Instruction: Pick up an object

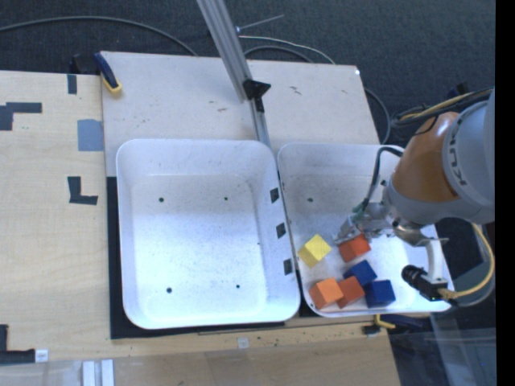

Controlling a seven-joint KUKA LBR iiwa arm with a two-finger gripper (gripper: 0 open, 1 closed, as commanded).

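In the right bin point(326, 171) lie several blocks near its front: a yellow block point(315, 249), a red-orange block point(354, 248), an orange block point(326, 293) with a reddish block point(349, 290) beside it, and two blue blocks point(362, 271) point(380, 293). My gripper point(354, 232) reaches down from the right, just above and touching the top edge of the red-orange block. The wrist body hides its tips.
The left bin point(201, 232) stands beside the right one, sharing a middle wall. A metal pole point(229, 51) slants in from the top to the bins' back edge. Cables run over the dark floor behind the bench. A yellow-handled tool point(109, 75) lies at the back left.
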